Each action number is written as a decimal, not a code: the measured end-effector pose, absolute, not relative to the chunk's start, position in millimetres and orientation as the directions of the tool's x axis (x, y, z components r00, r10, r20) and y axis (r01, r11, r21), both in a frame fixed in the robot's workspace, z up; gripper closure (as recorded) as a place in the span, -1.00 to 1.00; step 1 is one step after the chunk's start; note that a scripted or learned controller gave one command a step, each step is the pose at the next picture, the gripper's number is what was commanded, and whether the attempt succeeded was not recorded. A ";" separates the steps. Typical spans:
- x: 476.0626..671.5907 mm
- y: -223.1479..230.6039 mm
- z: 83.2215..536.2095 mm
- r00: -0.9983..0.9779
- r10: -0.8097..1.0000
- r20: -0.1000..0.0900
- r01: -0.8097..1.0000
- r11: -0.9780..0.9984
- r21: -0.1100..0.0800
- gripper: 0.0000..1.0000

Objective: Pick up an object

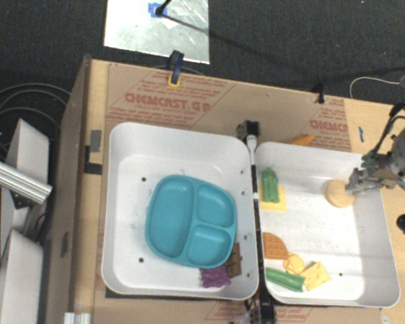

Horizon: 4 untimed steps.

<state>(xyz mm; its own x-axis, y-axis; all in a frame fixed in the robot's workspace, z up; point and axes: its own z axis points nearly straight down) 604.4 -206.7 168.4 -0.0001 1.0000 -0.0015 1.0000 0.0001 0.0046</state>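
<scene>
Tan round piece [340,194] (flat) — right bin [382,276], far end

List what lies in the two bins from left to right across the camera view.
Blue divided plate → purple piece → green block on a yellow slab → tan round piece → the tool at the right bin's far right edge. The small food items clustered at the right bin's near side overlap in order, so they are left out.

bench sheet [195,95] | brown board under the bins | red print "CHEMCAST GP" behind left bin, repeated partly at back right and along the front edge, letters there too small to read
</scene>
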 end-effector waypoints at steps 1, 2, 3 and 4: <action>605.2 -206.5 165.4 -0.001 1.000 -0.001 1.000 0.001 0.003 -1.00; 644.3 -204.9 84.0 -0.006 1.000 -0.005 1.000 0.006 0.006 -1.00; 648.1 -206.4 104.5 -0.007 1.000 -0.009 1.000 0.007 0.023 1.00; 624.1 -207.5 190.8 -0.001 1.000 -0.003 1.000 0.001 0.010 1.00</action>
<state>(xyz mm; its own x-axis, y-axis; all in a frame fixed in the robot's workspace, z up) 624.1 -207.5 190.8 -0.0009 1.0000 -0.0033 0.9999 0.0010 0.0100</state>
